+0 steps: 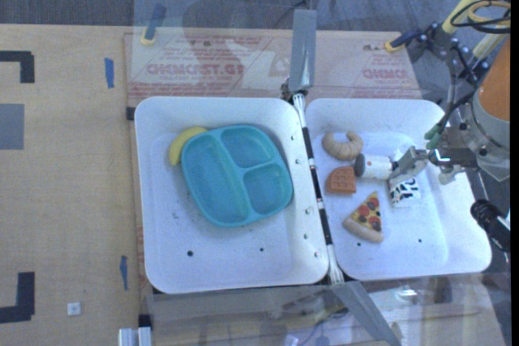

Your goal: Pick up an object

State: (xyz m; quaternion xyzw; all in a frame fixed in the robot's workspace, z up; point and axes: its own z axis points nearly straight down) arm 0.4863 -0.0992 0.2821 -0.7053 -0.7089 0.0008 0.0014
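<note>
A light wooden bench (pixel 65 198) lies under a camera that looks down at a slant, with grey carpet beyond its far edge and small blue and black tape marks on its left part. Two shallow white plastic bins sit side by side in the middle.

The left white bin (pixel 162 255) holds a turquoise plastic plate with three compartments (pixel 236 174), lying flat and turned at a slight angle. A yellow banana (pixel 182 143) curves out from under the plate's far left edge, partly covered by it.

The right white bin (pixel 454 255) holds several small items grouped in its left and middle part. A tan croissant-shaped toy (pixel 343 144) lies farthest. Just nearer sits an orange-brown waffle-like square (pixel 341 181). Near that, a toy pizza slice with red toppings (pixel 366 217) points away from the viewer. A small white cylinder with a dark end (pixel 373 167) lies on its side to the right of the waffle. A small white block with black markings (pixel 404 190) sits just right of the pizza slice.

The grey arm reaches in from the right, its orange band at the frame's edge. Its two-finger gripper (pixel 405 164) hangs low over the right bin, at the right end of the white cylinder and just beyond the marked block. I cannot tell how the gripper is set, or whether it touches either object.
</note>
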